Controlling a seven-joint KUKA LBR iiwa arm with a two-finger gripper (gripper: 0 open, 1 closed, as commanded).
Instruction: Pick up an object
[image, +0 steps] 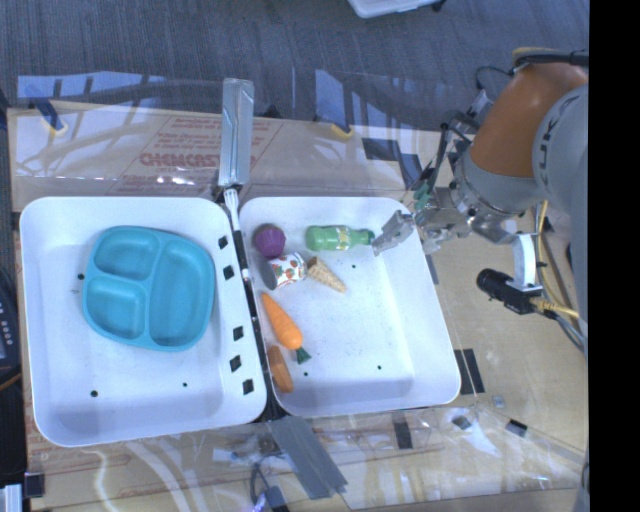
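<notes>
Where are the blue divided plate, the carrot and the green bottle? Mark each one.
blue divided plate (150, 287), camera view, on the ridge between its compartments.
carrot (281, 320), camera view, middle of its orange body.
green bottle (335, 238), camera view, middle of its body.

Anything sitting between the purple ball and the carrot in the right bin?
Yes: in the camera view, a small patterned cup lies on its side between the purple ball and the carrot.

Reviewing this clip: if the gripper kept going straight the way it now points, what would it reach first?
Most likely the green bottle. The gripper points left across the right bin, its tip close beside the bottle's end. Its height above the bin floor is unclear, so it might pass over it.
</notes>
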